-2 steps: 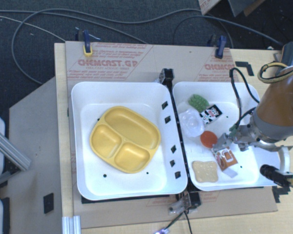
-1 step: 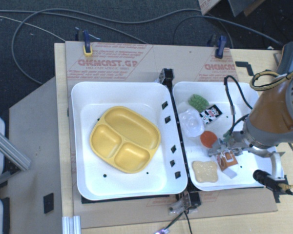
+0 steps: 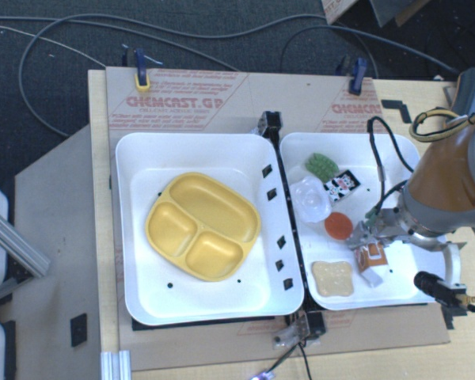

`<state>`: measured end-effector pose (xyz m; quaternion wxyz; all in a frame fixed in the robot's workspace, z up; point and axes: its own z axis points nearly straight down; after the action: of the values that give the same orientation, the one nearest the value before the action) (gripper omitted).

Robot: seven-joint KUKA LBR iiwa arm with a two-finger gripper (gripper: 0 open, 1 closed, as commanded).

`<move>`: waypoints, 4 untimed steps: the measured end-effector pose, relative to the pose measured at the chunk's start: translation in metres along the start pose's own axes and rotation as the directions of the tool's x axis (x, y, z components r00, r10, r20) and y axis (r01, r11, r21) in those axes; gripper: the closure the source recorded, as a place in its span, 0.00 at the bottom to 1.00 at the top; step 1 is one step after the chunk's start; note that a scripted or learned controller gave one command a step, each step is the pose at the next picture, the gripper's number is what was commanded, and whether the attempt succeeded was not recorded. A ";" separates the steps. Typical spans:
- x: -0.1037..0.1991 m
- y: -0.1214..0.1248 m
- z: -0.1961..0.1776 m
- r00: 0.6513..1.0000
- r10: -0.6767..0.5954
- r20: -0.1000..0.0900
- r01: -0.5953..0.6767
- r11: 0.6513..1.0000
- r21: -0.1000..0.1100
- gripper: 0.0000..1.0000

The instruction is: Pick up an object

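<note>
orange-brown packet in the right bin lies under the fingers, whose spread cannot be told.

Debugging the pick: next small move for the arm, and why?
Probably a short straight descent. The hand sits low in the right bin, right over a small brown packet, with an orange-red ball close to its left. Any sideways drift would likely bump the ball.
</note>
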<state>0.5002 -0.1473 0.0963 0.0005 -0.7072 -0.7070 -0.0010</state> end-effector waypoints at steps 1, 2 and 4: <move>-0.005 0.002 -0.044 1.000 -0.001 0.003 0.001 1.000 -0.003 1.00; -0.014 0.000 -0.092 1.000 -0.001 0.004 0.001 1.000 -0.005 1.00; 0.024 0.037 -0.135 1.000 -0.007 0.001 0.007 1.000 -0.001 1.00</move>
<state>0.5374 -0.1232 0.2316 -0.0002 -0.7047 -0.7095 -0.0013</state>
